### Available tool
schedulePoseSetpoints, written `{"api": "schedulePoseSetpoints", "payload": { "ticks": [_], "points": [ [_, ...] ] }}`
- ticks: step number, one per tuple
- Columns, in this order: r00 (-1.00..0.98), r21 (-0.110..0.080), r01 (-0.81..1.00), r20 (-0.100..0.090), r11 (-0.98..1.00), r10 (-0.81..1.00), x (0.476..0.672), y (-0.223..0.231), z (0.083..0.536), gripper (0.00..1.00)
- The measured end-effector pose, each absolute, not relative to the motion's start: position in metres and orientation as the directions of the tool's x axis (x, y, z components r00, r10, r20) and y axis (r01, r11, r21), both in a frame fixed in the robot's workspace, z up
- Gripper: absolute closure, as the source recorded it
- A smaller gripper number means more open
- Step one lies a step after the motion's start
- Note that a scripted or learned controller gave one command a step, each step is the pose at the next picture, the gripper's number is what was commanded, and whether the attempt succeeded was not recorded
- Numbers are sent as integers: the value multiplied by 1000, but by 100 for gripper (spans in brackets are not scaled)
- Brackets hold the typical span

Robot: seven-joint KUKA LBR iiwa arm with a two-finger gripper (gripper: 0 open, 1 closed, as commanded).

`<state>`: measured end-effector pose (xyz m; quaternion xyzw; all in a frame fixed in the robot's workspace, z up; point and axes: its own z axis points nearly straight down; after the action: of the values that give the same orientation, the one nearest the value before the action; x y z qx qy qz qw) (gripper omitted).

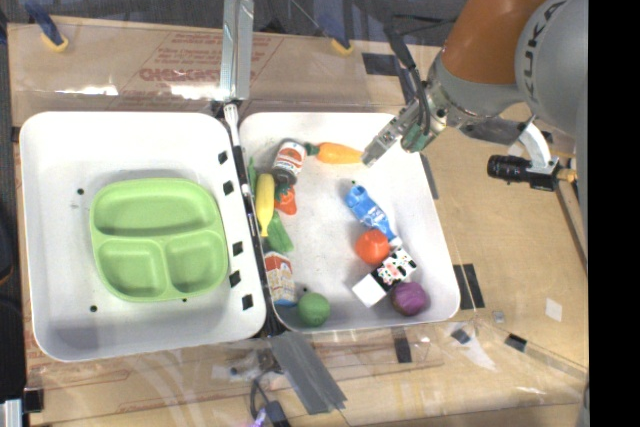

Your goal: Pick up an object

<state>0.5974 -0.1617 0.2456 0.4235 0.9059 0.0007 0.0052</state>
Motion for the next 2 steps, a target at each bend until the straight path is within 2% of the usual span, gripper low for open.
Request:
{"api": "schedulePoseSetpoints", "payload": {
  "ticks": [1, 2],
  "points": [
    [-513, 2, 858, -3, 513, 858, 634, -128, 271, 100],
    [-494, 1, 869, -1, 494, 869, 657, -97, 288, 100]
  ]
}}
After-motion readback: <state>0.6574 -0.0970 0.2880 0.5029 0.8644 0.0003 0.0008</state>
